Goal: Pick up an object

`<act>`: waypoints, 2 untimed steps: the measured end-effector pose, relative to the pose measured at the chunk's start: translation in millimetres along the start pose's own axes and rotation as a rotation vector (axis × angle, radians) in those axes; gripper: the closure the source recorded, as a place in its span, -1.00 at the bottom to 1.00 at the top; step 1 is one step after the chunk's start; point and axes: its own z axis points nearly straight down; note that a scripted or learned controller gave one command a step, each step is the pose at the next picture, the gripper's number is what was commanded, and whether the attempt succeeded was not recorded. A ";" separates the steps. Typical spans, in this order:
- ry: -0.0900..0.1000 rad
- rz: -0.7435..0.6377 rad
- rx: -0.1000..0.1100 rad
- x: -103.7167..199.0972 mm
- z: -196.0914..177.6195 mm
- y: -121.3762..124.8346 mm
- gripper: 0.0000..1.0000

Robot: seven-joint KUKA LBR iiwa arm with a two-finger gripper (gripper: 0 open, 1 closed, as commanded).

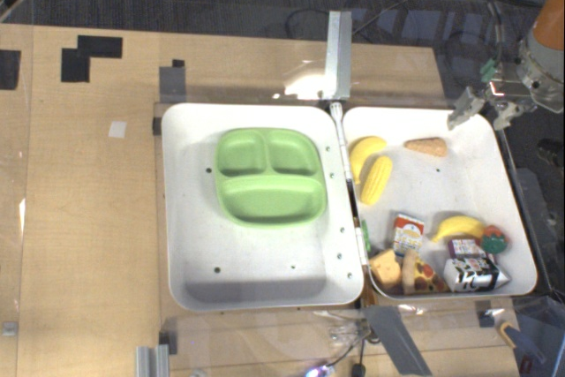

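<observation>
My gripper (484,108) hangs over the far right corner of the right bin (459,181), its two fingers spread apart with nothing between them. Just left of it lies a tan bread slice (426,147). A yellow lemon (365,150) and a corn cob (376,177) rest by the bin's left wall. Near the front sit a small juice carton (408,235), a banana (460,228), a cheese wedge (385,266), a dark milk carton (474,269) and a red strawberry (493,241).
The left bin (190,269) holds a green divided plate (269,175). A metal post (339,49) stands behind the seam between the bins. Cables trail over the dark floor at the back right.
</observation>
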 end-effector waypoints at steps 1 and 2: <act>0.001 0.032 0.003 44.4 104.4 3.3 -1.00; 0.000 0.224 -0.004 65.9 167.9 29.6 -1.00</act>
